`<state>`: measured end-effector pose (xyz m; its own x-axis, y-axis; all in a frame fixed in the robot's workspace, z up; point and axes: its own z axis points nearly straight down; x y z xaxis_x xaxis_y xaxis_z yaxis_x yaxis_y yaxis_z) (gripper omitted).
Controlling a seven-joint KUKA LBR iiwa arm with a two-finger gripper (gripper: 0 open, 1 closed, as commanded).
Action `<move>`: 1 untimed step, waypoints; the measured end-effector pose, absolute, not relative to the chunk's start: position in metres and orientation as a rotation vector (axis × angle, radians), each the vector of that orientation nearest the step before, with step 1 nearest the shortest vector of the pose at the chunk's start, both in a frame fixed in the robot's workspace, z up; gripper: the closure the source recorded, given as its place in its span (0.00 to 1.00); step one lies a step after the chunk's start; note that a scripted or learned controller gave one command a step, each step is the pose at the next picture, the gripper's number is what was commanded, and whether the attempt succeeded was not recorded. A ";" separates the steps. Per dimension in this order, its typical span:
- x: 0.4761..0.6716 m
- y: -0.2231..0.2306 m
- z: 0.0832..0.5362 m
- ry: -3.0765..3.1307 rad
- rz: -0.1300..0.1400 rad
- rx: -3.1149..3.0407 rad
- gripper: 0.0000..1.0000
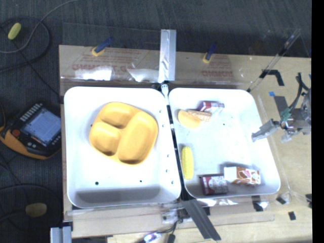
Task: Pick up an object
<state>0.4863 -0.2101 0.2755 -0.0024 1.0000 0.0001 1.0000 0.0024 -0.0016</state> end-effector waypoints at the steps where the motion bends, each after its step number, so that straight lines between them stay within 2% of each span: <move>1: 0.525 -0.171 0.172 -2.192 0.003 -2.246 0.00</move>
